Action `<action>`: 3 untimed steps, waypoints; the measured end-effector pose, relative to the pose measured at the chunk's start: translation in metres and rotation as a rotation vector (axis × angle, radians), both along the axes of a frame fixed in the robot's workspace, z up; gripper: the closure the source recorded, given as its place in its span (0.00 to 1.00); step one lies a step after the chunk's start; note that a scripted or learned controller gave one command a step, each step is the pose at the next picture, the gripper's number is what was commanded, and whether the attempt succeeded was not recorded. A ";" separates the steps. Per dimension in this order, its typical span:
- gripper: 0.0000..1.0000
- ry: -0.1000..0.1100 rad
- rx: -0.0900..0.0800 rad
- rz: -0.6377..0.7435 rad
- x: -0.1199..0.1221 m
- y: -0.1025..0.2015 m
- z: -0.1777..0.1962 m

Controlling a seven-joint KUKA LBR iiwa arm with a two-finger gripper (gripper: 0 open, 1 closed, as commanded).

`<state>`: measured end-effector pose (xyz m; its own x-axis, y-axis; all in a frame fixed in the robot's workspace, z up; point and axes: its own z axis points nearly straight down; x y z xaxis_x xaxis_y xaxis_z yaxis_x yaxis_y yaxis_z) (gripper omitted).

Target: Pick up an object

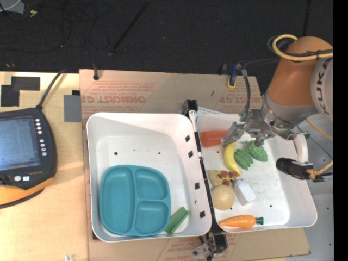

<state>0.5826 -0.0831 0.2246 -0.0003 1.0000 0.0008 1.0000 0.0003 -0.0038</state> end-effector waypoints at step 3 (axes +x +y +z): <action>0.00 0.002 0.000 0.000 0.017 -0.062 -0.137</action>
